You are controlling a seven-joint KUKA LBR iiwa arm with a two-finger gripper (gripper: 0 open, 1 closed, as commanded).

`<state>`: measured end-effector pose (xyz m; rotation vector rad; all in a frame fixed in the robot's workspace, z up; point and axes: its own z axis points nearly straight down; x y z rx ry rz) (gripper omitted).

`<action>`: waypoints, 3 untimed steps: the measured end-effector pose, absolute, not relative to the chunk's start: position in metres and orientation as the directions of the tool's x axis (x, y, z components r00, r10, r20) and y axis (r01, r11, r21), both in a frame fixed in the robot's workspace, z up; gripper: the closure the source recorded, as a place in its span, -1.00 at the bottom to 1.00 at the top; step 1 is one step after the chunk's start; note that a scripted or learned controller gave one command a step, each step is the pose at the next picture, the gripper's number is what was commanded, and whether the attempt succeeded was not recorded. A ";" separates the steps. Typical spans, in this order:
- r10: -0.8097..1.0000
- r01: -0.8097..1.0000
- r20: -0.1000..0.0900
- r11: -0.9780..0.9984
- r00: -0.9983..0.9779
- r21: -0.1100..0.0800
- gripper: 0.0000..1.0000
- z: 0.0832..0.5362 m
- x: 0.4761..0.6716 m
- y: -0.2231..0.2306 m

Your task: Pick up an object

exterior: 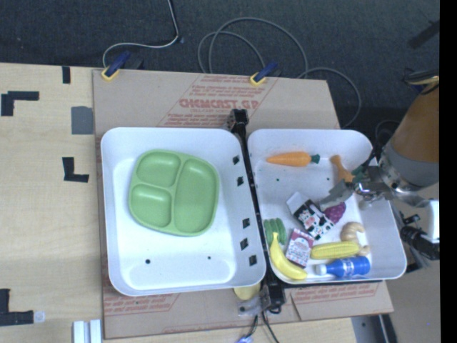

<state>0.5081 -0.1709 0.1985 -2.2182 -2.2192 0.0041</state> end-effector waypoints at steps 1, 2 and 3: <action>1.000 1.000 0.000 0.000 0.000 -0.005 -1.00 0.143 0.568 -0.224; 1.000 1.000 -0.006 0.001 -0.001 0.002 -1.00 0.082 0.555 -0.197; 1.000 1.000 -0.007 0.000 0.000 0.004 1.00 0.095 0.557 -0.199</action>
